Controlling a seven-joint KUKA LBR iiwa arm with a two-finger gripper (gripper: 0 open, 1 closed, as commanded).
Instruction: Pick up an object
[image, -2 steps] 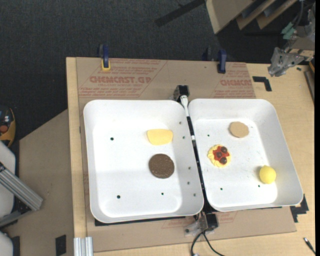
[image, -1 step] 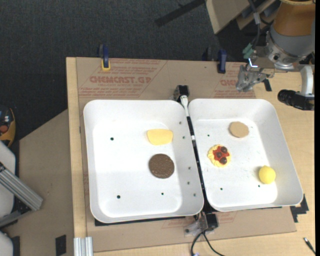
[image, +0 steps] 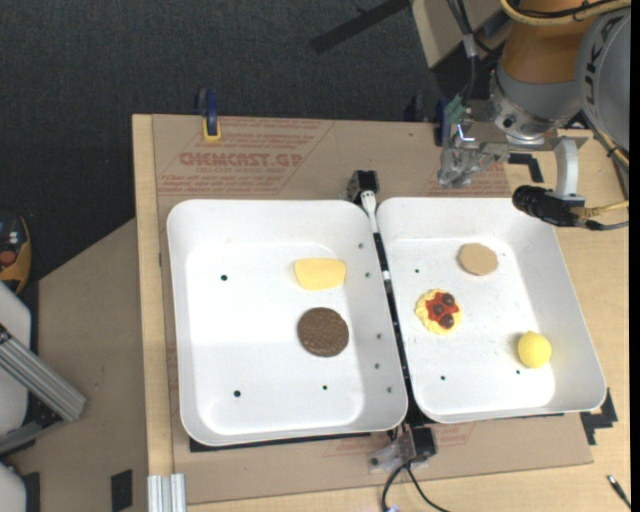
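Note:
In the left bin (image: 200, 380) lie a pale yellow piece (image: 320, 273) and, just in front of it, a dark brown round cookie (image: 324, 332). The right bin (image: 570, 300) holds a tan round biscuit (image: 478, 259), a small yellow tart with red and dark berries (image: 440, 311) and a yellow lemon-like ball (image: 534, 350). My gripper (image: 459, 170) hangs over the cardboard just beyond the right bin's far left corner, apart from every object. It is open with nothing between its fingers.
A black clamp (image: 364, 186) sits at the far end of the seam between the bins. A blue-and-yellow clamp (image: 209, 113) grips the board's far edge. A black fitting with a cable (image: 545, 204) juts over the right bin's far rim.

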